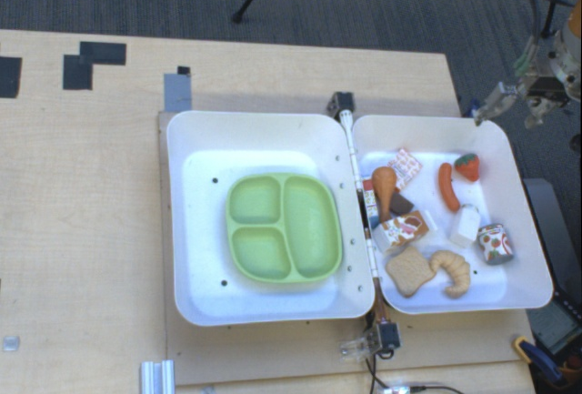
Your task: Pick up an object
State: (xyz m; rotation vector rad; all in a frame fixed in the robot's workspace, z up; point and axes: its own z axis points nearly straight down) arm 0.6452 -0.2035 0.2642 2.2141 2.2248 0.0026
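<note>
While the grey arm's two-finger gripper [506, 101] hangs beyond the far right corner of the right shallow white bin [532, 228], its state cannot be told. The left shallow white bin [195, 228] bears a pale green three-compartment plastic tray [284, 228]. The right bin contains a tan bread slice [410, 271], a golden croissant [453, 271], an orange carrot-shaped piece [385, 188], a red sausage [448, 186] and a red strawberry [467, 166].

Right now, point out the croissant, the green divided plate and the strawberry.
croissant [452, 271]: camera view, middle of its curved body.
green divided plate [312, 221]: camera view, floor of its large compartment.
strawberry [467, 167]: camera view, red flesh.
</note>
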